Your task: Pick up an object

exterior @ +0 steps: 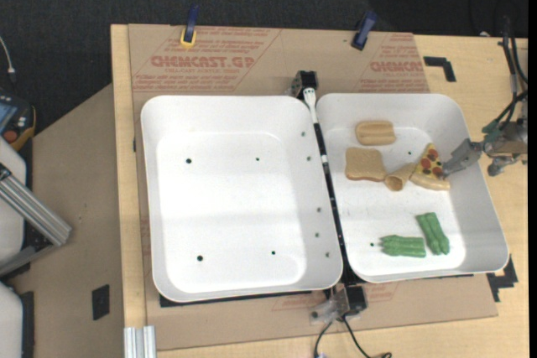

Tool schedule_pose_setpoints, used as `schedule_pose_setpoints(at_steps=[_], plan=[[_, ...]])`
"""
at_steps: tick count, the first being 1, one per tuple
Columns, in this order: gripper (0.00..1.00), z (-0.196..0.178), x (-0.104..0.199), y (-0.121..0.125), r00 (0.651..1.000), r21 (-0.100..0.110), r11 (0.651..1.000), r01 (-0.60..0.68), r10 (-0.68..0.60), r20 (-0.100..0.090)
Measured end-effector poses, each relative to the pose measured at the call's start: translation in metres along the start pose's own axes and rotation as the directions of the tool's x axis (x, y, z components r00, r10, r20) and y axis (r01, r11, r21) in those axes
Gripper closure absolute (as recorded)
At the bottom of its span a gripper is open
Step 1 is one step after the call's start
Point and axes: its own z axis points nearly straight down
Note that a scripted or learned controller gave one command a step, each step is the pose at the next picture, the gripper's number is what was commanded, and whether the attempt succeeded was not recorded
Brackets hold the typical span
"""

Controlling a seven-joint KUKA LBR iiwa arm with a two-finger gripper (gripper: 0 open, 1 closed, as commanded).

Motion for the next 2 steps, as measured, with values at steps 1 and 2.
schedule_pose_setpoints(at_steps=[1, 2], plan=[[0.00, 0.127, 0.108, -0.044, 1.000, 0.017, 1.000, 0.007, -0.007, -0.011], [0.00, 0.083, 0.116, 0.044, 1.000, -0.010, 1.000, 0.005, -0.005, 0.001]])
